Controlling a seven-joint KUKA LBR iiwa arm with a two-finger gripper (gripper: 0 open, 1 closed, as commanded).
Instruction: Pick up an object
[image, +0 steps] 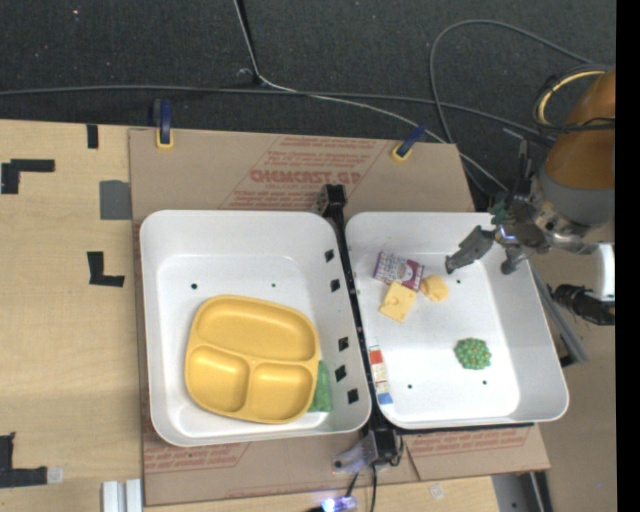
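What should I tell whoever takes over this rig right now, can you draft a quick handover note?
Gripper: above the upper right part of the right bin, nothing visibly held; open or shut cannot be told.
Right bin: purple packet, yellow cheese wedge just below it, small orange piece beside them, green lumpy ball lower right, narrow carton against the left wall.
Left bin: yellow divided tray, with a green item at its right edge.
Done: nothing picked up yet.
Left: lower onto one object, grasp it, lift. The orange piece and packet look nearest.
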